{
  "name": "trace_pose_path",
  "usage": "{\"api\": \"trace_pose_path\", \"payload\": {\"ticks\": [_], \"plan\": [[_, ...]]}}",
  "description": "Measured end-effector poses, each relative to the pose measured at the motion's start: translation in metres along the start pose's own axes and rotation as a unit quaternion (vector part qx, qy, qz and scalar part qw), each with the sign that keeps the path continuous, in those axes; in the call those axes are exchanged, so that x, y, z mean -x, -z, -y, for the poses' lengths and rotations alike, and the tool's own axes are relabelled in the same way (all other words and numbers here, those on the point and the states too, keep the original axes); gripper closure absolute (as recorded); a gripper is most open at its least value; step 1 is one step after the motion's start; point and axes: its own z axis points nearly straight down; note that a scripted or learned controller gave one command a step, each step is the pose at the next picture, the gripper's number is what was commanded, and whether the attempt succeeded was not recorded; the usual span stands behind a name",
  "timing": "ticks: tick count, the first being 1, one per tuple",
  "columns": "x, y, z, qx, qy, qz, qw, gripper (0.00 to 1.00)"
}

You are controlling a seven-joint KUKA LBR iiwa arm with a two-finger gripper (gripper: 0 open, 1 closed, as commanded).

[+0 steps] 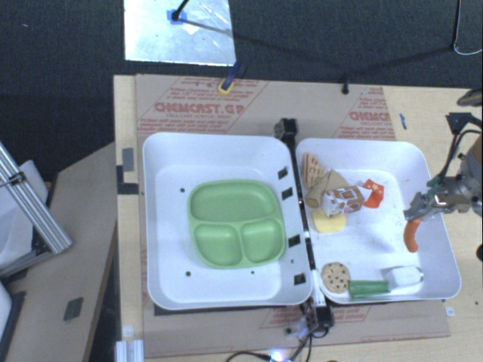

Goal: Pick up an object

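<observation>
- Two white bins sit side by side on the table point(128, 225): the left bin point(162, 164) carries a green divided plate point(235, 223), and the right bin point(434, 247) carries a jumble of small toy food.
- Over at the right bin's far edge the gripper point(424, 206) comes in low from the right, hanging just above an orange carrot-like piece point(410, 234) that lies against the bin's right wall.
- That orange piece looks like the likeliest target, since it lies apart from the clutter and close under the gripper, an easier reach than the pile.
- Fingers: I cannot tell whether they are apart or together. They are small, grey and blurred against the white bin, and nothing shows plainly between them.
- In the pile near the divider: a tan wedge point(315, 173), a brown-and-white carton point(344, 200), a red-orange piece point(373, 193) and a yellow slab point(330, 222), all touching or overlapping, probably awkward to single out.
- Nearer the front edge: a cookie point(335, 277), a green stick point(367, 286) and a white block point(404, 275), the last two touching.
- Hard to make out: whether the gripper touches the orange piece or only hovers over it, and most of the arm is cut off at the right edge.
</observation>
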Motion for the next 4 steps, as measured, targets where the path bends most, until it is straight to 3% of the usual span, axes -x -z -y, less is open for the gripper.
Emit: {"api": "trace_pose_path", "payload": {"ticks": [2, 4], "plan": [[-0.093, 0.007, -0.05, 0.0, 0.003, -0.001, 1.0, 1.0], [-0.112, 0.008, -0.046, -0.002, 0.001, -0.001, 1.0, 1.0]]}}
